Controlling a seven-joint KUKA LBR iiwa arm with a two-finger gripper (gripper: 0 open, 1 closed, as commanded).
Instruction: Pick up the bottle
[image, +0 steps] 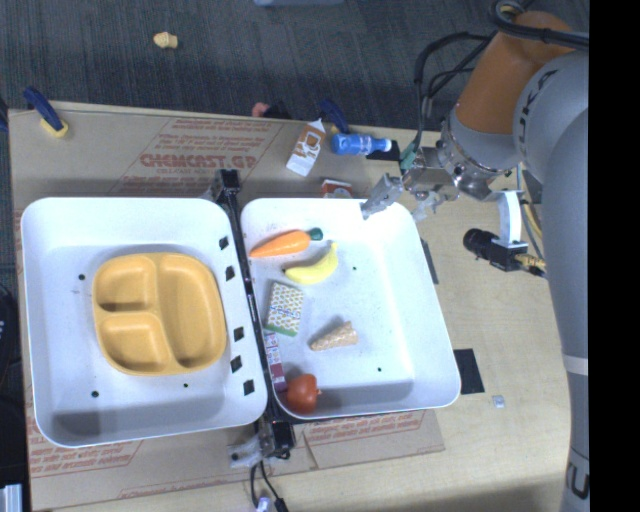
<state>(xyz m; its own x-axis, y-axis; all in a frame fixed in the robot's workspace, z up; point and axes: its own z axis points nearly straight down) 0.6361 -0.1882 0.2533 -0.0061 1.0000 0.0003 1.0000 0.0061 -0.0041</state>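
Note:
The bottle (357, 145) is small and blue with a white cap. It lies on its side on the cardboard behind the right bin (430, 330), outside both bins. My gripper (401, 200) hangs over the right bin's back right corner, in front of the bottle and to its right, apart from it. Its two fingers (376, 204) are spread open with nothing between them.
A small carton (307, 148) lies just left of the bottle. The right bin holds a carrot (280, 242), a banana (312, 266), a green packet (285, 308), a tan wedge (333, 337) and a red fruit (302, 392). A yellow divided plate (160, 310) sits in the left bin.

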